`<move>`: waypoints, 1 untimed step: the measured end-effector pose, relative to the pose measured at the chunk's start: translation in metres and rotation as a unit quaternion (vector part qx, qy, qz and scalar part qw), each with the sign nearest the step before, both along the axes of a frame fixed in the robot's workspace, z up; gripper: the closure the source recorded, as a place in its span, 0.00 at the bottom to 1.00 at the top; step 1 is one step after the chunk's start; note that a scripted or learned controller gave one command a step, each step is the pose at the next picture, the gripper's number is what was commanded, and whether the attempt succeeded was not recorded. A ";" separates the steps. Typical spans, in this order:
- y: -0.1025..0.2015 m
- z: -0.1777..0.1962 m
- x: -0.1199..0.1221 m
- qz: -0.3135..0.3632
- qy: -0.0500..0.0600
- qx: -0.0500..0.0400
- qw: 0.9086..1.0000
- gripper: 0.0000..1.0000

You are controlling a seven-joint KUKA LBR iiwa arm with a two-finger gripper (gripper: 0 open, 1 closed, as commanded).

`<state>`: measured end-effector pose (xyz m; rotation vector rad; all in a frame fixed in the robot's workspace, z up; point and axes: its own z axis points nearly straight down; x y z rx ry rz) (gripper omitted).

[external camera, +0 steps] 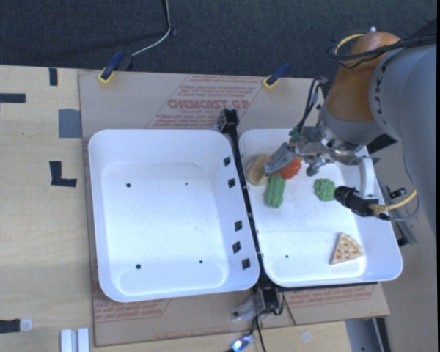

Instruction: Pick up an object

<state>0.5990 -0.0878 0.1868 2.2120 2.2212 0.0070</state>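
My gripper (295, 164) hangs over the back left part of the right bin (381, 266). Its fingers (276, 160) stand apart, so it is open. A small red object (291, 169) lies just below, between the two fingers, and I cannot tell whether they touch it. To its left a tan round piece (256, 169) rests against the bin's wall. A green bumpy object (275, 191) lies just in front of the gripper. A small green broccoli-like piece (324, 189) sits to the right. A pizza-slice toy (346, 248) lies at the front right.
The left bin (106, 218) stands beside the right one, with a black divider strip (240, 196) between them. Both rest on a cardboard sheet (198, 101). A black cable and fitting (356, 200) hang off the arm over the right bin.
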 end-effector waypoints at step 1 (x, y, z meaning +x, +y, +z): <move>-0.034 -0.074 0.012 -0.003 0.007 0.000 1.000 0.00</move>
